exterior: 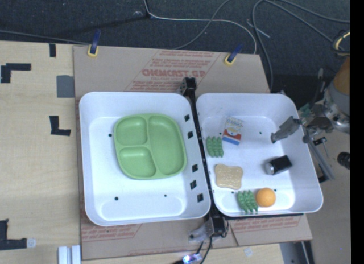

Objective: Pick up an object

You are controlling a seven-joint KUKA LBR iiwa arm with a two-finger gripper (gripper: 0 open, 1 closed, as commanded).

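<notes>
Camera view: the gripper (286, 128) hangs over the right bin (259, 102) at its far right edge, one finger (282, 130) showing; whether the fingers are open I cannot tell. Just below them lies a black cylinder (277, 165), probably the easiest pick: descend straight, straddling its short width.

Green plate (151, 146): smooth matt plastic. White bin (91, 143) around it: glossy plastic. Brown board (165, 69) beneath: matt cardboard. Counter (34, 160): pale wood.
</notes>
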